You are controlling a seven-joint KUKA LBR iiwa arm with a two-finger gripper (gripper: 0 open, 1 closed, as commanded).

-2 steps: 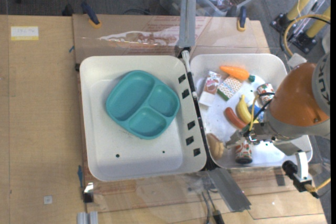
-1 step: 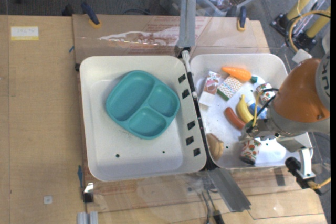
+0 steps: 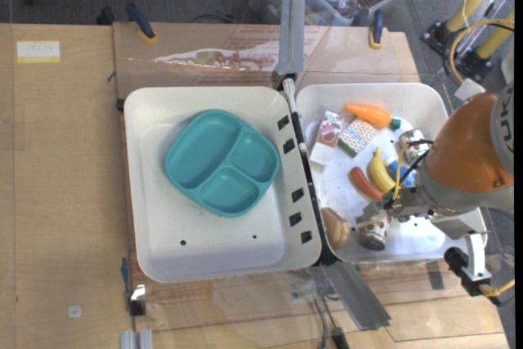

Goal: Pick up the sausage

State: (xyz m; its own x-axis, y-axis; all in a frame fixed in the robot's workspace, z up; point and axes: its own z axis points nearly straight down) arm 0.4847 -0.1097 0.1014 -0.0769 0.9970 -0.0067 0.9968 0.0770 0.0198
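— Biggest first? Pale wooden worktop (image 3: 57, 176), matte, bearing two shallow white bins: left bin (image 3: 147, 249) with a smooth teal divided plate (image 3: 222, 163), right bin (image 3: 433, 98) crowded with small toys.

— And in the right one? Glossy orange carrot (image 3: 367, 113), curved yellow banana (image 3: 378, 169), checkered little box (image 3: 357, 136), rounded tan lump (image 3: 334, 226) by the divider. Reddish sausage (image 3: 365, 182), smooth and stubby, lying just left of the banana, mid-bin.

— End effector (image 3: 384, 218)? Low over the bin's front, beside a small pale cup-like thing (image 3: 373, 236). Sausage not gripped. Open or clenched: cannot tell, blurred and half hidden under the orange-banded wrist.
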